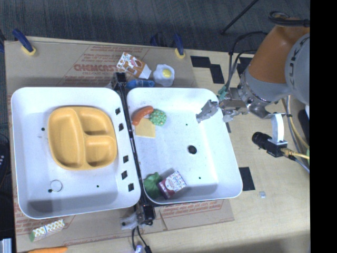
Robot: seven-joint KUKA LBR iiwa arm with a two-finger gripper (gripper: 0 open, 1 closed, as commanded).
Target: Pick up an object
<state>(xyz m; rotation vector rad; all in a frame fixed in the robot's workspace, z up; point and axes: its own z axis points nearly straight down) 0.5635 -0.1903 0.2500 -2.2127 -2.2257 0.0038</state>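
My gripper (207, 112) hangs over the upper right part of the right bin (210, 165), close to its far right rim, with nothing seen in it. At the bin's upper left lie an orange sausage (141, 113), a green knobbly piece (158, 117) and a yellow slice (146, 130). A green item (151, 182) and a red carton (173, 184) sit at the front left corner. A small black round thing (192, 150) lies mid-bin, below and left of the gripper.
The left bin (26, 141) holds a yellow divided tray (83, 137) and a small clear ring (55, 185). Behind the bins lie a printed carton (130, 64), a blue item (140, 83) and a yellow-and-white item (165, 74). A wrapped packet (47, 229) lies at the front left.
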